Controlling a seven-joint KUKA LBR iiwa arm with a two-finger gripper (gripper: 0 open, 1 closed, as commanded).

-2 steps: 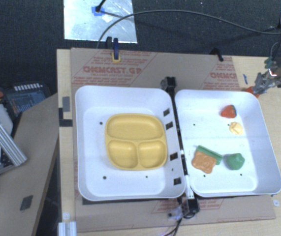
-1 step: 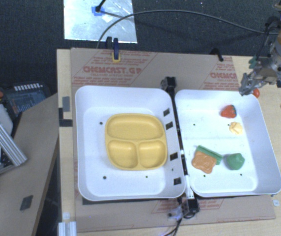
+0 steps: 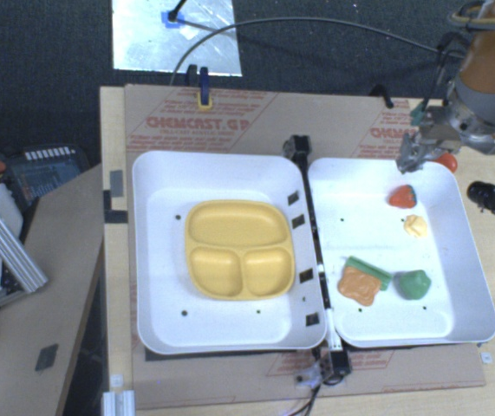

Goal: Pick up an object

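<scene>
1. Camera view: the claw (image 3: 412,161) hangs over the far rim of the right bin (image 3: 468,258), near its far right corner. Whether it is open or closed cannot be told at this size, and nothing is seen in it.
2. Camera view: the nearest thing to pick is the red piece (image 3: 402,197), lying on the bin floor just below the claw and apart from it. A yellow piece (image 3: 415,225) lies just beside it, toward the front.
3. Camera view: further forward lie an orange piece (image 3: 359,285), a green bar (image 3: 367,270) touching it, and a green lump (image 3: 413,284) near them.
4. Camera view: the left bin (image 3: 156,258) holds a yellow tray (image 3: 238,248); it plays no part.
5. Judgement: the red piece looks the best choice. The claw should centre above it, stay off the rim, come down straight, and straddle it clear of the yellow piece before closing.
</scene>
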